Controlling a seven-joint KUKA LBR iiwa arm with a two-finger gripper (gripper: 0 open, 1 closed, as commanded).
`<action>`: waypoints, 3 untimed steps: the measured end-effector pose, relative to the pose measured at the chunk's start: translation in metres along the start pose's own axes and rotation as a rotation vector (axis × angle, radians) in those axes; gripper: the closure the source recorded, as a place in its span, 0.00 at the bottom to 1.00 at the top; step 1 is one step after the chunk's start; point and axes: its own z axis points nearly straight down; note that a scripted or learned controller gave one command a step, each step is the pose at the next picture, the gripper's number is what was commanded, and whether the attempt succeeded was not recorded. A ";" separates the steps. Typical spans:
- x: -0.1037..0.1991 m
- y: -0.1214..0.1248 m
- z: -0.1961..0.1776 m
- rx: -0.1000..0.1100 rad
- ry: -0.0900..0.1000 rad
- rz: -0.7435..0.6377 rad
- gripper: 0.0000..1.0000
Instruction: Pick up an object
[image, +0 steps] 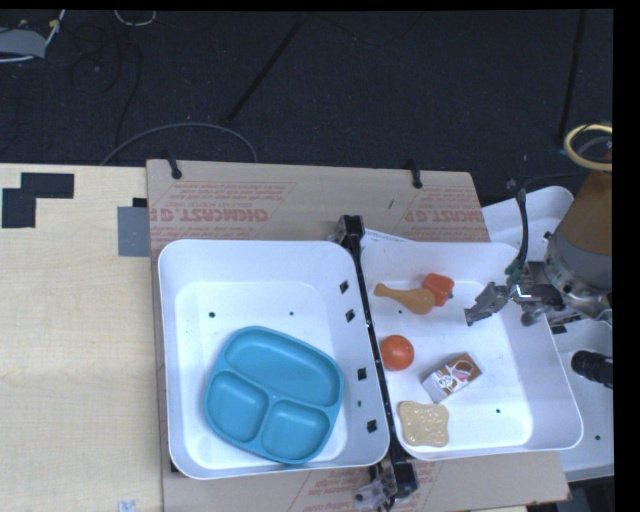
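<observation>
Nearest the camera, at the front of the right bin (560, 425), a slice of toast (424, 424) lies flat by the front wall. Just behind it sits a small brown-and-white packet (452, 377), tilted on the bin floor, and to its left an orange-red tomato (397, 352) rests near the divider between the bins. Farther back lies a tan chicken drumstick (407, 296), with a small red-orange piece (438, 286) touching its right end. The gripper (483, 304) hangs over the right part of this bin, to the right of the drumstick and red-orange piece and apart from them, behind the packet. Nothing lies between its fingers; how far they stand apart cannot be told from this view. The arm's grey wrist and orange band (592, 205) enter from the right. In the left bin (190, 290), a blue divided plate (273, 394) with three compartments rests toward the front. Behind both bins lies a cardboard sheet (300, 200) with printed lettering.
</observation>
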 end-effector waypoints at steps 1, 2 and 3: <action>0.000 0.009 0.056 0.007 0.002 0.000 0.00; -0.001 0.005 0.120 0.008 0.003 0.001 0.00; -0.001 0.005 0.129 0.004 0.002 0.002 0.00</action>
